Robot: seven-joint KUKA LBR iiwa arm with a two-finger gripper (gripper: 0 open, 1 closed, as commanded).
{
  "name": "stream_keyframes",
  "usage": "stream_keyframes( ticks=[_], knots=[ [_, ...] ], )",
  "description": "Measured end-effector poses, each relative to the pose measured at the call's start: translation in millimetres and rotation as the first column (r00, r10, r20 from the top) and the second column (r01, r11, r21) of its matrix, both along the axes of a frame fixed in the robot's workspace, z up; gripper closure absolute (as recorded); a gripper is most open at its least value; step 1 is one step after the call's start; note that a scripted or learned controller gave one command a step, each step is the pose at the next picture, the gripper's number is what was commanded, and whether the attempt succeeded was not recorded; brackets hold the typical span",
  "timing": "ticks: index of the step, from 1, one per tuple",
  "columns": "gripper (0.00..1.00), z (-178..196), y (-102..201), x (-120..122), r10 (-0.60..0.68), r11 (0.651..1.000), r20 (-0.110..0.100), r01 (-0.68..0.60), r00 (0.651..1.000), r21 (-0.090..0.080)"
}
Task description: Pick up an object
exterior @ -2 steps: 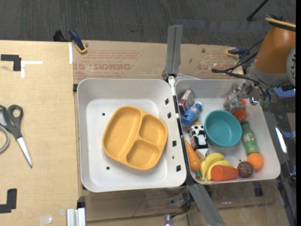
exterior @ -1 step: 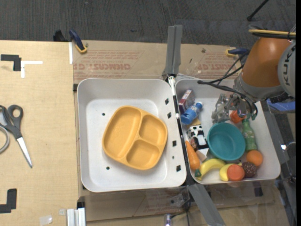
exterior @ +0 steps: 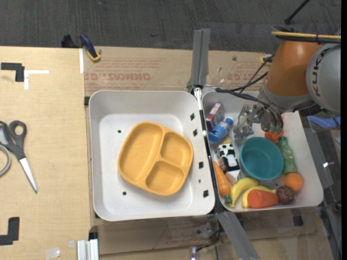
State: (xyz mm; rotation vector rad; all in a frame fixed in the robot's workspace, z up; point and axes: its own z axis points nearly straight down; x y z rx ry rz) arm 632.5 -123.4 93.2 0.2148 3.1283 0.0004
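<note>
The end effector (exterior: 255,121) hangs in the upper part of the right bin (exterior: 310,199); I cannot tell its opening or any hold. The teal bowl (exterior: 262,158) lies just below it in the frame, nearest of the toys.

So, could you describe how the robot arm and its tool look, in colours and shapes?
The arm is rounded and thick, with smooth grey casing and a wide orange band just above the wrist. Thin dark cables run beside the orange part. The tool at its end is small, grey and metallic, made of several narrow parts, much thinner than the arm itself.
</note>
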Motion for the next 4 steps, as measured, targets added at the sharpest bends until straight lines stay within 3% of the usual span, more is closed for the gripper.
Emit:
stream_keyframes(
  ticks=[1,2,3,4],
  knots=[
    [1.00,1.2,-60.7,-19.7,0.288,0.957,0.001,-0.288,0.957,-0.003],
    [0.00,2.4,-60.7,-18.2,0.289,0.957,0.007,-0.289,0.957,-0.006],
    [0.00,-0.8,-89.2,-123.2,0.240,0.971,-0.003,-0.240,0.971,-0.001],
    [0.00,0.5,-48.6,-30.7,0.148,0.989,0.001,-0.148,0.989,-0.001]
  ],
)
